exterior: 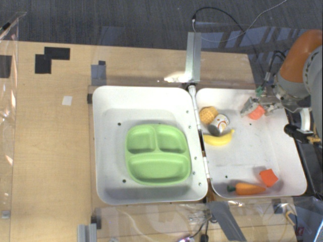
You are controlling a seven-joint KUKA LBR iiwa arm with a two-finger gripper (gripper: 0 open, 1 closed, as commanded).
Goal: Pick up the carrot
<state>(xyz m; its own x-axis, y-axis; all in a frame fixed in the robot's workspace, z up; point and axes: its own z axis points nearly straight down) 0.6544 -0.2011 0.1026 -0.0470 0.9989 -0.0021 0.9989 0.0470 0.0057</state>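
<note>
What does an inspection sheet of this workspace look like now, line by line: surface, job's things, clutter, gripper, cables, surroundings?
Surface: wooden bench bearing two white bins side by side, left bin and right bin.
Job's things: carrot lies at the near edge of the right bin, untouched.
Clutter: green divided plate in the left bin; banana, small can, yellow round item, orange block and red piece in the right bin.
Gripper: gripper at the far right of the right bin, over the red piece; far from the carrot.
Cables: black cable on the floor behind the bench.
Surroundings: dark carpet.
</note>
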